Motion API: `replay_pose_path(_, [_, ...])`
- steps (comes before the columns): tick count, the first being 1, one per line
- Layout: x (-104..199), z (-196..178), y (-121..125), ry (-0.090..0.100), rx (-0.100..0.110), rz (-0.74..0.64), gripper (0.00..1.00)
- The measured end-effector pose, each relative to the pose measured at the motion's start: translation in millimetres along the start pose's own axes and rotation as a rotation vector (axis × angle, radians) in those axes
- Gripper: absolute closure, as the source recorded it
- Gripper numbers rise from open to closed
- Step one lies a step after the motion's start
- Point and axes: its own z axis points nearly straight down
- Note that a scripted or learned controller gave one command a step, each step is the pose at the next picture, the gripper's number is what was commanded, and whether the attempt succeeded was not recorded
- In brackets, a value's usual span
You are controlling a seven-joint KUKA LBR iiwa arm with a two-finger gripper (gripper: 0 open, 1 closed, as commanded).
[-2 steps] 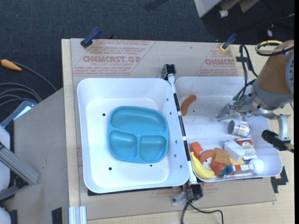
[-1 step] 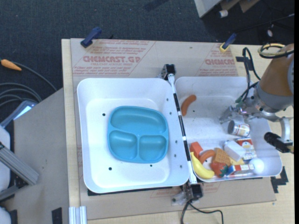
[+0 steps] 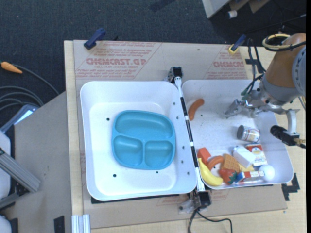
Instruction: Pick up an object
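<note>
The right bin point(image 3: 214, 89) holds an orange-red sausage point(image 3: 195, 108) near its left wall, alone on bare floor. A small tin point(image 3: 249, 133) lies on its side at mid-right. Piled in the near corner are a yellow banana point(image 3: 209, 174), a red piece point(image 3: 204, 154), a tan cracker point(image 3: 231, 163), a white carton point(image 3: 250, 155) and a white ball point(image 3: 267, 171). My gripper point(image 3: 239, 107) hangs low over the bin's far right part, above and slightly left of the tin and well right of the sausage. Nothing shows in its grasp.
The left bin point(image 3: 92, 130) carries a blue divided plate point(image 3: 144, 139) in its middle. A black divider rail point(image 3: 183, 115) runs between the bins. The arm's orange-banded wrist point(image 3: 284, 67) stands over the right bin's far right rim. A black bracket point(image 3: 285, 135) juts out near the tin.
</note>
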Motion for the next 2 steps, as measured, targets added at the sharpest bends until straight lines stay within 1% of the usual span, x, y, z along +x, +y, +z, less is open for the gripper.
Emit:
replay_pose_path(1, [8.0, 0.5, -73.1, 0.002, 0.004, 0.002, 0.00])
replay_pose_path(2, [28.2, -0.1, 3.4, 0.001, 0.001, 0.000, 0.00])
